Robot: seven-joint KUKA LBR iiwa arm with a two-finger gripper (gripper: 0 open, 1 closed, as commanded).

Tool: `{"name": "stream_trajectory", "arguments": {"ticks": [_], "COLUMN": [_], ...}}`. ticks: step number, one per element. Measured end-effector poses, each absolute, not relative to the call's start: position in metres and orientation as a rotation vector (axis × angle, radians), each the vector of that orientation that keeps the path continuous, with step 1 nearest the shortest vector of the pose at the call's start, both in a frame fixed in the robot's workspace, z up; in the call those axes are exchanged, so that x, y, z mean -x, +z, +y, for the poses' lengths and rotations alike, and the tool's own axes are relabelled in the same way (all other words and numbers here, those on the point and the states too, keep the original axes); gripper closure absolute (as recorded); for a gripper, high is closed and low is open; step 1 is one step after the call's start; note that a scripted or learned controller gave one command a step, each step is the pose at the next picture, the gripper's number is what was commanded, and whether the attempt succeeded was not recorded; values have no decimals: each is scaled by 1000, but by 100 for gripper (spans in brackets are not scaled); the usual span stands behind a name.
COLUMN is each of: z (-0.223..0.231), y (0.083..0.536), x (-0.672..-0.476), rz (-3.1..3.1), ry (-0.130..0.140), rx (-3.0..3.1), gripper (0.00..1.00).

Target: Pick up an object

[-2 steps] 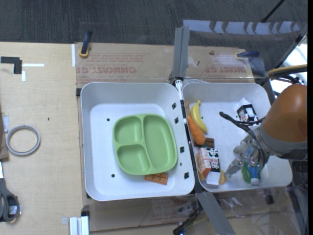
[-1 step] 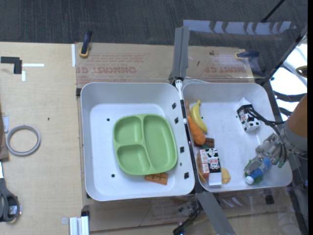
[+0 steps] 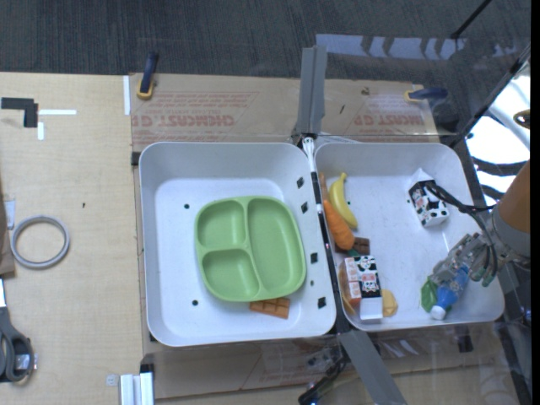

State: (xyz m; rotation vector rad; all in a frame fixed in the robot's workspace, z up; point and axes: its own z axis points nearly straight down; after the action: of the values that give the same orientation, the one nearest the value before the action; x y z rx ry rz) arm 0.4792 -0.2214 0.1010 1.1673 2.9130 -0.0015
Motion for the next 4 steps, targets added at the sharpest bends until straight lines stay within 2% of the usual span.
{"name": "stream_trajectory", "arguments": {"ticks": [1, 2, 3, 4], "z": [-164, -133, -75, -36], "y": [208, 249, 274, 308], "x": [-536, -555, -561, -601], "rz": [2918, 2873, 2761, 2620], "ry": [0, -1, -3, -3], "rx": [-1156, -1265, -1496, -1729], "gripper": [100, 100, 100, 100]}}
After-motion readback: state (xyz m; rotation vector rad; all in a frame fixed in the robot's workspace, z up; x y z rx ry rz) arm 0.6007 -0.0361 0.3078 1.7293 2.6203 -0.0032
